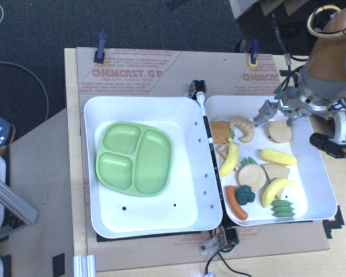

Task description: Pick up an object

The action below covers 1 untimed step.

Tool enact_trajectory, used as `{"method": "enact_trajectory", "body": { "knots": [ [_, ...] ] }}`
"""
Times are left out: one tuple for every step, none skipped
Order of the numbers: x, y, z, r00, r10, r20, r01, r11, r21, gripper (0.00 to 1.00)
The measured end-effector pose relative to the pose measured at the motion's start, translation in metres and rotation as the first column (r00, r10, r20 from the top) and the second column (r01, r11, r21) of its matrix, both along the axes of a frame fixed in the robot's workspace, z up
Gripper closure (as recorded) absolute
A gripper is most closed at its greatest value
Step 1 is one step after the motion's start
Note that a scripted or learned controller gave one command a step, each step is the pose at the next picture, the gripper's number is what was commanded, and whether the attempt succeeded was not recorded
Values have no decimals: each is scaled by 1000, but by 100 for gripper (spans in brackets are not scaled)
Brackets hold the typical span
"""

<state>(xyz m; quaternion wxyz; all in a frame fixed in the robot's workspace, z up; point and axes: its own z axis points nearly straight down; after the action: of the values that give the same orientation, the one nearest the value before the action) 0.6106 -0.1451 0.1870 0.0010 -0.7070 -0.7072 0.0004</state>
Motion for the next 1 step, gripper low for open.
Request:
{"method": "enact_trajectory", "body": {
  "knots": [
    [28,47,-106,1000,3,3,-3,1000,1,0]
  ]
}}
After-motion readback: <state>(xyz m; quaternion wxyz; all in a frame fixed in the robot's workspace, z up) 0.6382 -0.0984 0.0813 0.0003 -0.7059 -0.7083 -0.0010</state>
